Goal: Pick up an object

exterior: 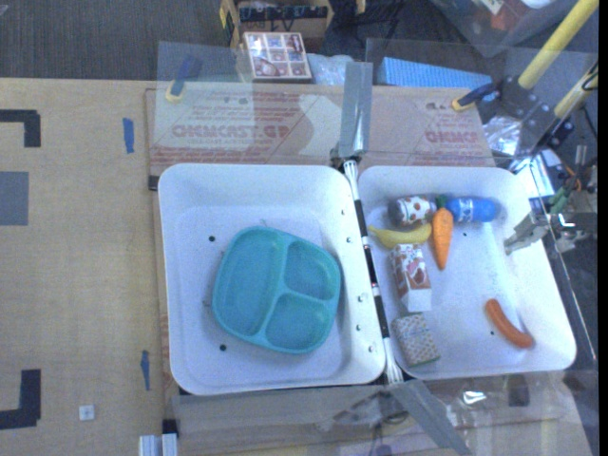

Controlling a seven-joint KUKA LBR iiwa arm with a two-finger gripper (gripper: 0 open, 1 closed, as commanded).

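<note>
The jaws hang at the right rim of the right bin, about halfway along that edge, and appear as a blurred grey shape. Whether they are spread or closed cannot be told.

The objects to pick from lie in that right bin, all apart from the jaws. Nearest them, toward the bin's front right corner, is an orange-red sausage, lying on a slant. Near the back edge lies a blue bottle on its side, with a small red-and-white can just beside its left end. A carrot points toward the front, its top close under the bottle. A banana lies to the carrot's left, by the bin's left wall. In front of the banana is a small carton, and a greenish box sits in the front left corner.

The left bin touches the right one along their shared edge. It holds a teal divided plate, set near its middle.

Both bins rest on the worktop, a pale wooden surface with blue tape marks.
</note>
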